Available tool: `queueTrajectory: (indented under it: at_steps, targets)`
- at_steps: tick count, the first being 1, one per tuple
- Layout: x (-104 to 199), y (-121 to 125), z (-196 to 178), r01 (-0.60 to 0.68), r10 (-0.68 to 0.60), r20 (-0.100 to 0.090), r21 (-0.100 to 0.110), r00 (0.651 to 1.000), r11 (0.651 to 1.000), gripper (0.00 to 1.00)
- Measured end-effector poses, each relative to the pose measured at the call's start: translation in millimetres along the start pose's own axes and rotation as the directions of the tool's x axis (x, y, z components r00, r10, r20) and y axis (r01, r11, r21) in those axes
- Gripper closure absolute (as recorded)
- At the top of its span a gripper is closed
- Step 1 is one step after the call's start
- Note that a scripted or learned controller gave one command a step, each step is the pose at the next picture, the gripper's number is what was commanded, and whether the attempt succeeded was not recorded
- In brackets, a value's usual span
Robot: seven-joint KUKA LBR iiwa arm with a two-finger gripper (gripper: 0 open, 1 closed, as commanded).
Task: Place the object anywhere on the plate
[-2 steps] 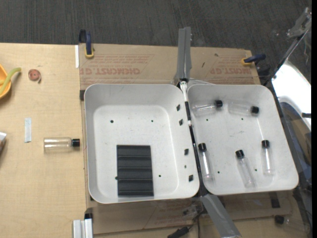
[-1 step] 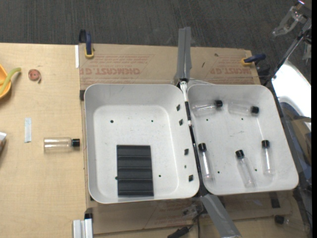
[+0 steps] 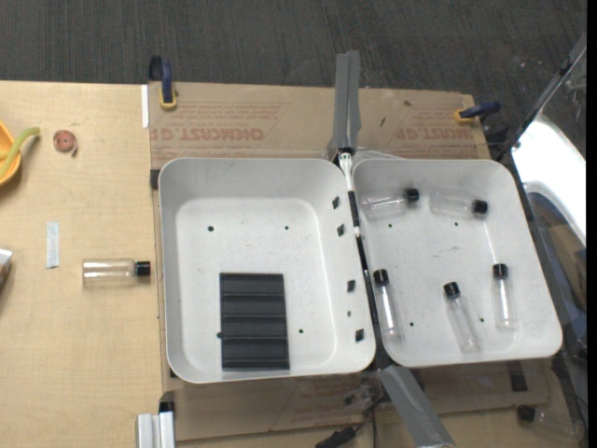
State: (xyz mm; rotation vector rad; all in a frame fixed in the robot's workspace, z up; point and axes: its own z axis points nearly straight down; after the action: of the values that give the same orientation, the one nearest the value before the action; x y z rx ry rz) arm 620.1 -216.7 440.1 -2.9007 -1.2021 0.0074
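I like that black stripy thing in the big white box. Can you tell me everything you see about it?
The black ridged plate is a dark rectangle, taller than wide, with four raised bars running across it. It looks like matte plastic or rubber. It lies flat on the floor of the left bin, near the bin's front edge and about midway across. Nothing sits on it, and only the bin floor touches it.

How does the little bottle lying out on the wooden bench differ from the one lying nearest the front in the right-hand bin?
The bench bottle looks shorter and stouter; the bin bottle is slim like a tube. The bench bottle lies crosswise, cap pointing right; the bin bottle lies roughly lengthwise, cap toward the far side. One rests on bare wood, the other in the right bin. Both are clear with black caps.
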Motion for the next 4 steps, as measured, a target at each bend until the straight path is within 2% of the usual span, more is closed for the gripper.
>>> queueTrajectory:
  at_steps: [1,2,3,4]
  targets:
    - [53.1,-7.9,0.7,-0.260,0.260,0.000,0.000,0.966,0.966,0.00]
    - [-0.1,8.2,0.4,-0.349,0.349,0.000,0.001,0.937,0.937,0.00]
    - [97.3,-65.7,0.3,-0.502,0.502,0.000,0.001,0.865,0.865,0.00]
    - [17.3,21.1,0.6,-0.493,0.493,0.000,0.000,0.870,0.870,0.00]
